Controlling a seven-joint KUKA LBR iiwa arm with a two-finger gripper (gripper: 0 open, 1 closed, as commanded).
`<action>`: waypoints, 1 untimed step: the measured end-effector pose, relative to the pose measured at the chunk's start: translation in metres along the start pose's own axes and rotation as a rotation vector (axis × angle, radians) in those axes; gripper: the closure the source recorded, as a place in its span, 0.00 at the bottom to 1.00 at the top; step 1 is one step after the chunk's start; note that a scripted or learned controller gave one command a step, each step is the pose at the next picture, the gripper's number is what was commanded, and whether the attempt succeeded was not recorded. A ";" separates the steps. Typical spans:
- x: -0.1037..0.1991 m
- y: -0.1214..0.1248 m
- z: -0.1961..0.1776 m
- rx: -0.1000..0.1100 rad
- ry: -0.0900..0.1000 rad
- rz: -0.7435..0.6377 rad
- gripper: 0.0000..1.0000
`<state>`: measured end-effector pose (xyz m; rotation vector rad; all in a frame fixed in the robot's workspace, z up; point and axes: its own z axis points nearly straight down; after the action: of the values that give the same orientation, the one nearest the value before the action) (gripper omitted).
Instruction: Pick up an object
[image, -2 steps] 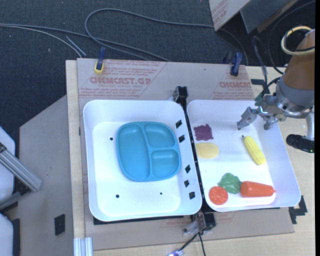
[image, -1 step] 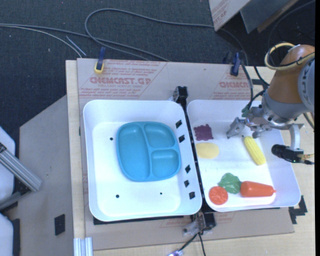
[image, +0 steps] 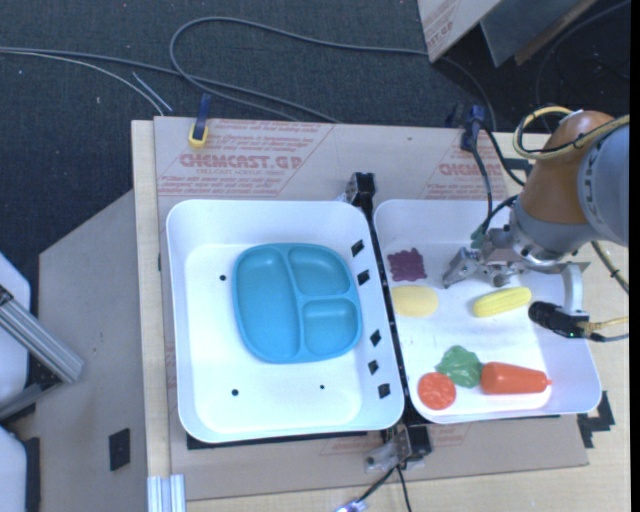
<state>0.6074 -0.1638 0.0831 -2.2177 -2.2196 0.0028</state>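
— Left shallow white bin (image: 200, 380)?
— Holds a blue divided plastic plate (image: 297, 302), flat, near the middle.

— And the right shallow white bin (image: 585, 395)?
— Carries the toy food. At the far side, close to the wall shared with the left bin, a purple plastic grape bunch (image: 407, 264). Just in front of that, a pale yellow oval plastic lemon (image: 414, 301). Off to the right of the lemon, a yellow plastic corn cob (image: 501, 301), lying on its side. Near the front edge, a round red plastic tomato (image: 436, 391) touching a green leafy plastic vegetable (image: 460, 364), with an orange plastic carrot (image: 514, 378) just beside the green piece.

— Grey arm with the orange band (image: 585, 190)?
— Reaches in from the right, wrist over the far part of the right bin.

— Jaws?
— Spread apart, by the look of it, gripping nothing. Low between the grape bunch and the corn cob, just behind the cob, apart from both.

— Anything lifted?
— No. Every toy down on the bin floor.

— Under the bins?
— A table topped with a brown printed cardboard sheet (image: 300, 160).
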 end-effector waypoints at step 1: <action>0.000 0.001 -0.014 -0.005 -0.001 0.001 1.00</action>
<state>0.6088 -0.1641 0.0968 -2.2213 -2.2217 -0.0022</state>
